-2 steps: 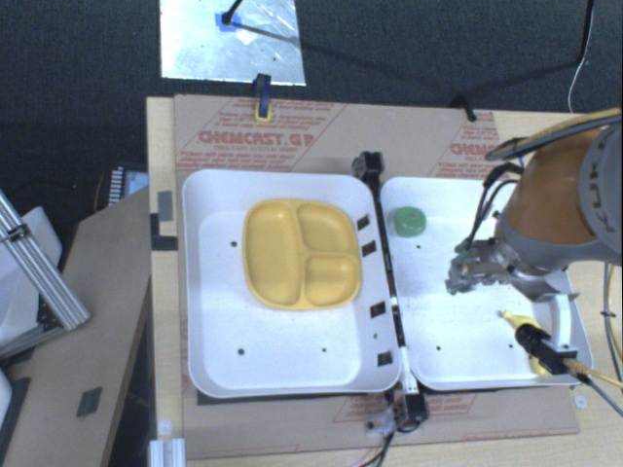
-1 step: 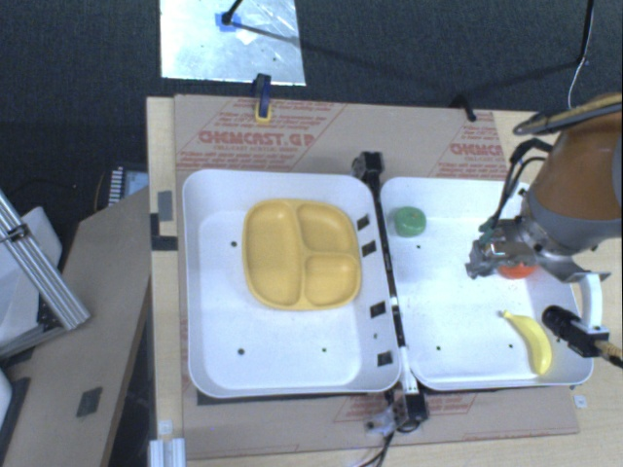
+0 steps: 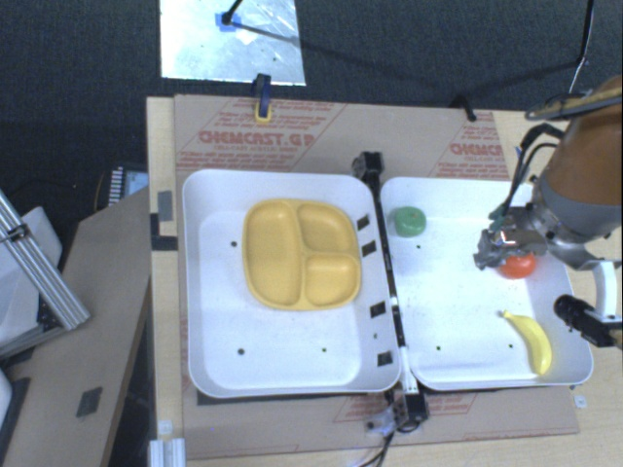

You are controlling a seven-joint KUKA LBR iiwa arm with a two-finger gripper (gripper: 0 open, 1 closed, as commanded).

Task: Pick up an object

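We see the gripper (image 3: 501, 249) low over the right bin (image 3: 458, 358), right at the red ball (image 3: 517, 265), which rests on the bin floor, so nothing is lifted yet and the pick remains to be done. We cannot tell how the hand stands. The banana (image 3: 531, 341) and green disc (image 3: 409, 222) lie untouched.
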